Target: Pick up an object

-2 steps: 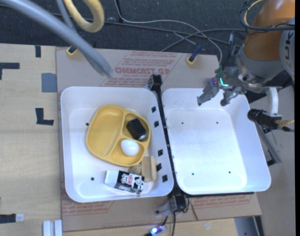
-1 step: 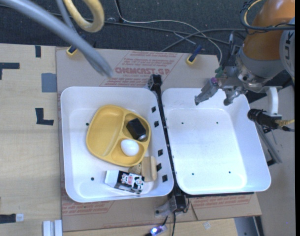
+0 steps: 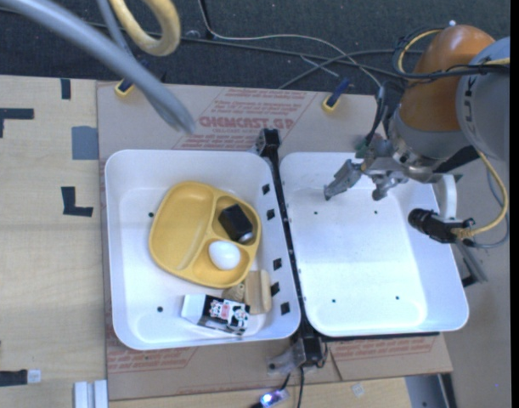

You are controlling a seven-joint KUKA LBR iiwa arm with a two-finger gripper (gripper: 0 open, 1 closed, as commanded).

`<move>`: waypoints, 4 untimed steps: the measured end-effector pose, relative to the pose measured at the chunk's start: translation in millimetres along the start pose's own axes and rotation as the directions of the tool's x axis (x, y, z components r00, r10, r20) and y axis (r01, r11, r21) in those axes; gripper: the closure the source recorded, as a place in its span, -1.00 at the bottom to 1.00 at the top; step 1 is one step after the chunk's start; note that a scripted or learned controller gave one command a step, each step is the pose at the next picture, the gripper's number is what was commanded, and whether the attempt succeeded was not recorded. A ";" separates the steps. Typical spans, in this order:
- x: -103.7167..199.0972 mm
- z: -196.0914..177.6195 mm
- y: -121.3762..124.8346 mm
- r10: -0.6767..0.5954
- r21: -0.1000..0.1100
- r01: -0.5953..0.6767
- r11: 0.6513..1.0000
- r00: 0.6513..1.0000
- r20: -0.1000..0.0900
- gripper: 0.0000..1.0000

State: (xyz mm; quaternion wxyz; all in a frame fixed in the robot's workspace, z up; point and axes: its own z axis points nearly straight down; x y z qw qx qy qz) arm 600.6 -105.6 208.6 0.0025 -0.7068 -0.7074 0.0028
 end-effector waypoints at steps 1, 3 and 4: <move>-7.5 51.5 -7.0 0.001 0.000 -0.001 1.000 1.000 0.000 -1.00; -8.4 84.2 -4.1 -0.003 -0.003 0.003 1.000 1.000 0.001 1.00; -11.0 41.9 -1.9 0.000 -0.009 0.000 1.000 1.000 0.000 1.00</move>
